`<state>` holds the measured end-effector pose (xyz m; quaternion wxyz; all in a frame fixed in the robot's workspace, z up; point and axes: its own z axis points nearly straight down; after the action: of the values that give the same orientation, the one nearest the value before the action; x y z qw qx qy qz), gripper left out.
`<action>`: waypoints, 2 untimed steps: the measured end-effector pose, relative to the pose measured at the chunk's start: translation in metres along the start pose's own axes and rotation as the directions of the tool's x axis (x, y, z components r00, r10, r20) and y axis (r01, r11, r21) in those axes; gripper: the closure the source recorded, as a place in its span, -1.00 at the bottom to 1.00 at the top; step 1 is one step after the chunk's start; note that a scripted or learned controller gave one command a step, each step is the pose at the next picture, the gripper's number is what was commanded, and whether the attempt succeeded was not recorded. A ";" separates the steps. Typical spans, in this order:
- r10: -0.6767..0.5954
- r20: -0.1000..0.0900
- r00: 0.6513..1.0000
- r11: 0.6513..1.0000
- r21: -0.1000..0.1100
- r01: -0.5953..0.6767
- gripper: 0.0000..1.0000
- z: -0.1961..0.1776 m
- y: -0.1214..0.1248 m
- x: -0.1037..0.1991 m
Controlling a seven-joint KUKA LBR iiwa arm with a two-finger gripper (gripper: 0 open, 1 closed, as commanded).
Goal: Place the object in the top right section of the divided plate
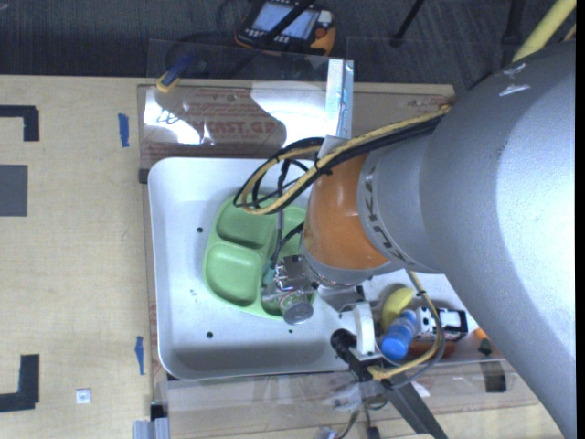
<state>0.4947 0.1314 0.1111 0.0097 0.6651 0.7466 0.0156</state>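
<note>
The green divided plate point(236, 256) lies in the left white bin point(178, 245), right of the bin's middle. Two of its sections show, one toward the back point(247, 227) and one toward the front point(232, 274); its right part is hidden under the arm. My gripper point(289, 296) hangs low over the plate's right front edge, a metallic piece showing at its tip. The orange band of the wrist point(340, 222) sits right above it. I cannot make out any object held in the gripper.
The grey arm point(494, 199) covers most of the right bin. Beside it show a yellow object point(398, 302), a blue-capped item point(396, 344) and a small orange piece point(481, 337). Cables point(274, 167) loop over the plate's back edge. The bench point(73, 245) lies to the left.
</note>
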 end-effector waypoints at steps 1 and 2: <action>-0.088 0.006 0.996 0.996 -0.018 0.089 1.00 0.006 0.011 0.071; 0.184 0.014 0.983 0.982 0.036 -0.185 1.00 -0.071 0.031 0.079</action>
<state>0.5138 0.2123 0.1832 -0.0001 0.7316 0.6818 -0.0012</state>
